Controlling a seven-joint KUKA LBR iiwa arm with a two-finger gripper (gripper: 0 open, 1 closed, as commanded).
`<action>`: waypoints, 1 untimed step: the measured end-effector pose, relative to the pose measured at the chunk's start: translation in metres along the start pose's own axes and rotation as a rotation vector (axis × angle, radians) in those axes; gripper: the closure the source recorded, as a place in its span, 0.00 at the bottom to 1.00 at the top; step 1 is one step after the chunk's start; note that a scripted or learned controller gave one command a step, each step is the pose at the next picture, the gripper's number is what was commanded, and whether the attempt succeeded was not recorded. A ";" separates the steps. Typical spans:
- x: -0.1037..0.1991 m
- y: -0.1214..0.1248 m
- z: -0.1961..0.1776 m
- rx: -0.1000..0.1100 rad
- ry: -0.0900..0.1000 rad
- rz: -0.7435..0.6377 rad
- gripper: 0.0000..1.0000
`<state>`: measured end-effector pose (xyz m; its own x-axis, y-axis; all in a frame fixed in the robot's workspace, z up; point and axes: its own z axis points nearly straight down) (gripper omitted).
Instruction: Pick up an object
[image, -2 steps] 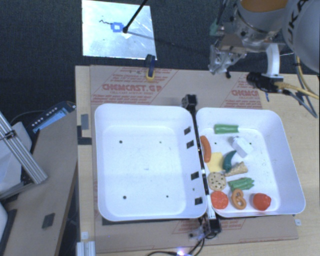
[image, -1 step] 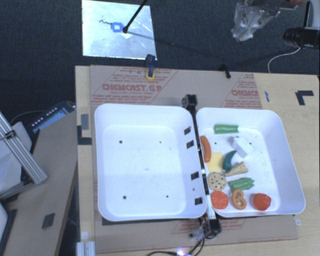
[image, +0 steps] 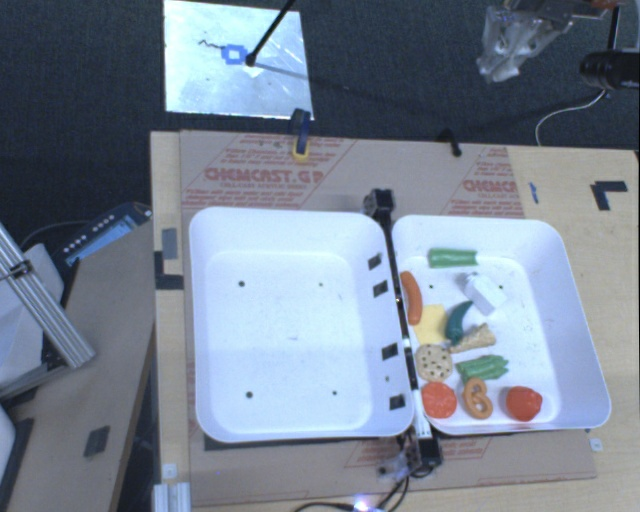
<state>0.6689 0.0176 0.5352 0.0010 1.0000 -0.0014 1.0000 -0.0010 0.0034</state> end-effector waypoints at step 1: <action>0.012 -0.001 0.000 0.000 0.001 -0.005 1.00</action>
<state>0.6684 0.0300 0.5353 -0.0042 1.0000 -0.0003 1.0000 0.0042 0.0031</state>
